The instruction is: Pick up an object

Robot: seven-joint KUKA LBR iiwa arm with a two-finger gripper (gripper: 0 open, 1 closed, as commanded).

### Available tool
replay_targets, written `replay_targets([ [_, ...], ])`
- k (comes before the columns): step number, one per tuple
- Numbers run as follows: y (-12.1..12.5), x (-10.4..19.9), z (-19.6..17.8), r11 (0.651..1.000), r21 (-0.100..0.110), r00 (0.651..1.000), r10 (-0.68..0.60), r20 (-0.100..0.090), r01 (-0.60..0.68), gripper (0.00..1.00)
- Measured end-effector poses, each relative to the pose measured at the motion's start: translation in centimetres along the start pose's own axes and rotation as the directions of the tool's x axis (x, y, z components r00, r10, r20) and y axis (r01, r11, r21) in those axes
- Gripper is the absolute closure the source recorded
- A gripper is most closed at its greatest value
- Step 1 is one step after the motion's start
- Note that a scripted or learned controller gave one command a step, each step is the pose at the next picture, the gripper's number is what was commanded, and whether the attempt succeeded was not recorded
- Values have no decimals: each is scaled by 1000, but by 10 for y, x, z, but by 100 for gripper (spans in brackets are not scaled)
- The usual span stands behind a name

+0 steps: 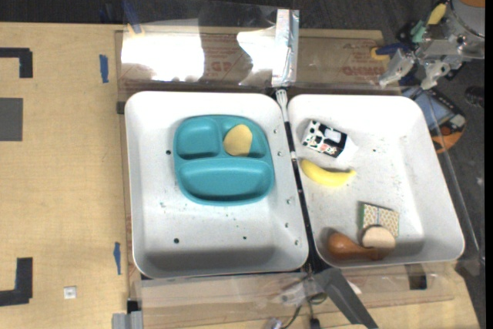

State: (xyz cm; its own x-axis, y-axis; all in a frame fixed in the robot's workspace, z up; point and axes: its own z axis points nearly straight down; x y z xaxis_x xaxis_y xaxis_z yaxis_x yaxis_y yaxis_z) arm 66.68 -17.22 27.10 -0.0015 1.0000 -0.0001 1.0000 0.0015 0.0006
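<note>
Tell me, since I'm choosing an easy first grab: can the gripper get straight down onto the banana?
Probably yes. The banana lies flat on open floor of the right bin, nothing on top; only the black-and-white box sits close behind. The gripper is beyond the bin's far corner.

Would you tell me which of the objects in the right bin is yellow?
The curved yellow banana, lying just below the black-and-white patterned box.

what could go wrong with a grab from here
The banana lies touching the black-and-white box, so a grasp on either may nudge the other. The brown piece and beige piece sit tight against the right bin's near wall, leaving little finger room. The gripper is above the bin's far corner.
</note>
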Motion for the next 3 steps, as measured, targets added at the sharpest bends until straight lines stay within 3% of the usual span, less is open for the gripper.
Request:
replay_targets([
  [1, -80, 23, 120, 998, 7, 998, -65, -2, 65, 0],
  [2, -77, 23, 105, 998, -4, 998, -65, 1, 65, 100],
  [3, -77, 23, 105, 998, -3, 998, -65, 1, 65, 0],
])
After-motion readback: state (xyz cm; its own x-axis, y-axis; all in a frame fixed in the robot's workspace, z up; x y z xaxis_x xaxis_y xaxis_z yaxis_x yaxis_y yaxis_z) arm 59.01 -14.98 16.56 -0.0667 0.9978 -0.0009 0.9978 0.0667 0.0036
